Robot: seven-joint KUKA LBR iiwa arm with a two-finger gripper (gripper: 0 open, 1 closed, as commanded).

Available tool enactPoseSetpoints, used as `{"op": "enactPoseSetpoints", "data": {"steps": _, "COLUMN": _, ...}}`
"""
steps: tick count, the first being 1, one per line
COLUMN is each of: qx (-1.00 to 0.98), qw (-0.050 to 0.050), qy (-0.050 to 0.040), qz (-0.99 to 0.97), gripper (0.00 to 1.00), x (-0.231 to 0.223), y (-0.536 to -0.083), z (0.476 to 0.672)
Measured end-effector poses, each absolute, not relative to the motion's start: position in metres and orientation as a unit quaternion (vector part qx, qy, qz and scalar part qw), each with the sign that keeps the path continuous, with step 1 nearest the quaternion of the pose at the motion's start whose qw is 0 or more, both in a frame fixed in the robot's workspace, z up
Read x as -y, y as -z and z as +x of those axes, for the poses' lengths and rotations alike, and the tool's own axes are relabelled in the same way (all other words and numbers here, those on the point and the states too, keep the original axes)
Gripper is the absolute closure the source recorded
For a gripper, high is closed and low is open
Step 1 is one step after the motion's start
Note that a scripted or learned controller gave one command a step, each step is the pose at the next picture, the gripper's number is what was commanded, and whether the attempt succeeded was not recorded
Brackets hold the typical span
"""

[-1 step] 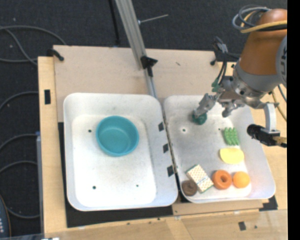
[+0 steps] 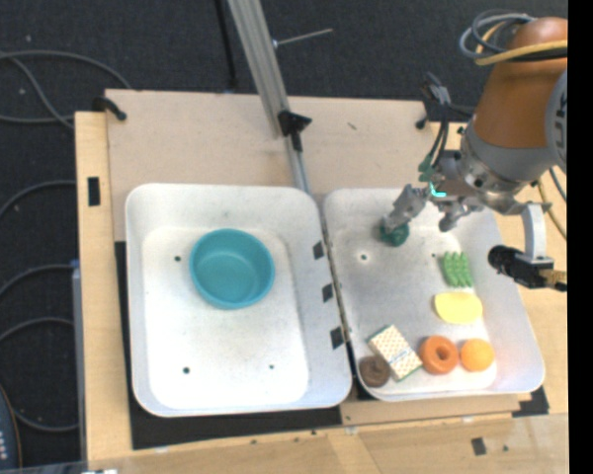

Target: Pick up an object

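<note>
My gripper hangs over the back of the right bin, and its two fingers stand apart, open. A small dark green object lies on the bin floor right at the tip of the left finger, not between the fingers. Nearer the front of this bin lie a light green ridged piece, a yellow piece, an orange ring, an orange ball, a cream patterned block and a small brown round piece.
A teal bowl sits in the left bin. A slanted metal rail rises from behind the strip where the two bins meet. The arm's orange band and cables stand at the right edge.
</note>
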State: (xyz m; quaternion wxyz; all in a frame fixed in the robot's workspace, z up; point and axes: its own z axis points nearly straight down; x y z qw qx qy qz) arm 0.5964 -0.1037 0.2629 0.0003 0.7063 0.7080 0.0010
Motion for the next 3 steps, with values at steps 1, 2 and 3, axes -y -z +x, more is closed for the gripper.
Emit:
{"op": "enactPoseSetpoints", "data": {"steps": 1, "qx": -0.706, "qw": -0.001, "qy": 0.0025, "qz": 0.708, "gripper": 0.0, "x": 0.1, "y": -0.201, "z": 0.594}}
{"op": "enactPoseSetpoints", "data": {"steps": 2, "qx": -0.707, "qw": -0.001, "qy": 0.0023, "qz": 0.708, "gripper": 0.0, "x": 0.109, "y": -0.156, "z": 0.592}}
{"op": "enactPoseSetpoints", "data": {"steps": 3, "qx": -0.706, "qw": -0.001, "qy": 0.0023, "qz": 0.708, "gripper": 0.0, "x": 0.11, "y": -0.103, "z": 0.591}}
